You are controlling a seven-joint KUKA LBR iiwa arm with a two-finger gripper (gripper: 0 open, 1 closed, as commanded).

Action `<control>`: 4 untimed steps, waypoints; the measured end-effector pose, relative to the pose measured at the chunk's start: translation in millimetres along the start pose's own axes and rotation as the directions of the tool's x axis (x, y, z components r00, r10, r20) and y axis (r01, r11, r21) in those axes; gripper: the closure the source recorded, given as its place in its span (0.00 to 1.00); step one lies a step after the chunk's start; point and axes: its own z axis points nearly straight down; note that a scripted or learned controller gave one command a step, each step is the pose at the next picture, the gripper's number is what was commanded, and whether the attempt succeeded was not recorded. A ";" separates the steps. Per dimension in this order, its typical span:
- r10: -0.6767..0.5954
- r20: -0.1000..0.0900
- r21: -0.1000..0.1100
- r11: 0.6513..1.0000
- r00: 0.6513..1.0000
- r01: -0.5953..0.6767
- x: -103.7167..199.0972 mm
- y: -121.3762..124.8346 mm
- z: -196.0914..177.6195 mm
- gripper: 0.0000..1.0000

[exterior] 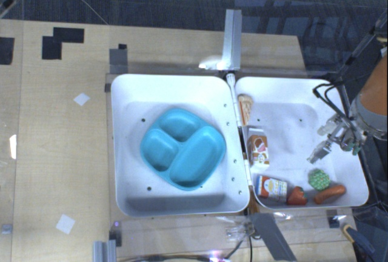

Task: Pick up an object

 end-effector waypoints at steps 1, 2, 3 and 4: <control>0.130 0.004 -0.002 0.992 0.992 -0.130 35.7 -24.2 49.4 0.00; 0.291 0.001 -0.001 0.957 0.957 -0.291 -66.3 92.6 51.9 0.00; 0.064 0.004 -0.002 0.998 0.998 -0.064 9.2 109.0 49.8 0.00; 0.064 0.012 -0.008 0.998 0.998 -0.064 6.6 111.7 36.5 1.00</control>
